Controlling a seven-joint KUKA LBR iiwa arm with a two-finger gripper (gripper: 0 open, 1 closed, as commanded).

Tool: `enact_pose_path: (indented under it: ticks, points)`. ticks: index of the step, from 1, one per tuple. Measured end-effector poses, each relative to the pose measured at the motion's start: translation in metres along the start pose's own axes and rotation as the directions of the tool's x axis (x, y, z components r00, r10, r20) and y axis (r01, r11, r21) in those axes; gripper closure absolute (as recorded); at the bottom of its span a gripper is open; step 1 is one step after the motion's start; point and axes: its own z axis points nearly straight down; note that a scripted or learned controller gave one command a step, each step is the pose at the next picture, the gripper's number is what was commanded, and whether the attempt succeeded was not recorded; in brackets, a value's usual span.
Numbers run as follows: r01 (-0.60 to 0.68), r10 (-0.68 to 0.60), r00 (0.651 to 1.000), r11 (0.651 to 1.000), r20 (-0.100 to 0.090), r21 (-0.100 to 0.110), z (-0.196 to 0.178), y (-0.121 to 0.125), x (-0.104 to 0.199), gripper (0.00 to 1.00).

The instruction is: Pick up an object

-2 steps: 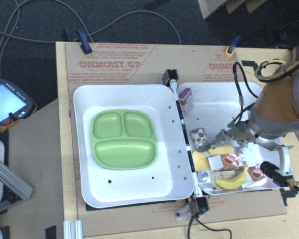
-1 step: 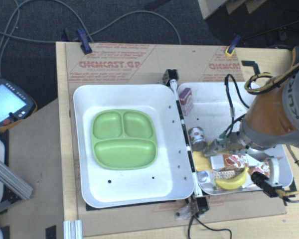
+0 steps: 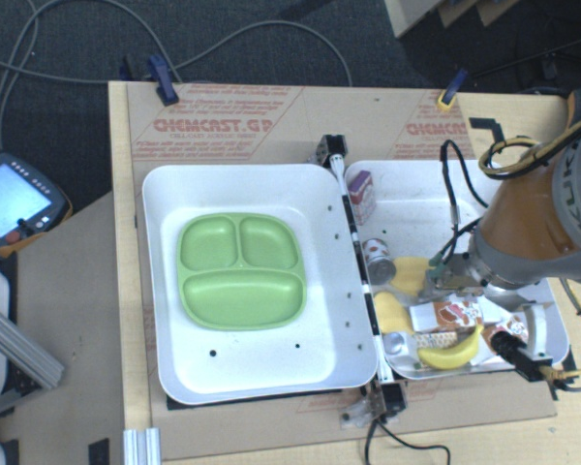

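The right bin holds several objects. A purple and white carton stands at its far left corner. A small can lies by the left wall, with a yellow item beside it and another yellow piece nearer the front. A banana lies along the front edge, with a red and white packet just behind it. My gripper reaches down into the middle of this bin, right beside the yellow item and above the packet.
The left bin holds a green divided plate. The arm's grey and orange wrist covers the right side of the right bin. Black cables loop over the bin's back. Clamps sit on the bench's far edge.
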Motion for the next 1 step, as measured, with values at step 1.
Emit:
enact_pose_path:
  ticks: [1]
  points:
    - [0.000,0.000,1.000,1.000,0.000,0.000,0.0001,-0.0001,0.0001,0.00]
